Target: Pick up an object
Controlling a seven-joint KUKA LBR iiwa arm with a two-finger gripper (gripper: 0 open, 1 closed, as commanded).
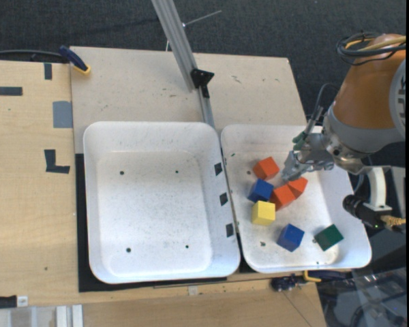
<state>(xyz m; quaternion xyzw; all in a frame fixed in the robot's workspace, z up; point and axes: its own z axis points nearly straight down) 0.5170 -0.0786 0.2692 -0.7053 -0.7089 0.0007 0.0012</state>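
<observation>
Several coloured blocks lie in the right bin [347,254]. An orange cube [266,167] sits near its middle, with a blue cube [261,191] just below it. Two orange-red blocks [284,195] [298,187] touch each other beside the blue cube. Nearer the front are a yellow cube [264,212], a second blue cube [291,237] and a green cube [329,237]. My gripper [292,174] hangs low in this bin, right over the upper orange-red block and beside the orange cube. It looks open, with nothing held between its fingers.
The left bin [95,142] lies alongside, with a metal pole [179,36] slanting over the bench behind the two bins. The arm's orange-banded wrist [368,87] looms over the right bin's far right corner.
</observation>
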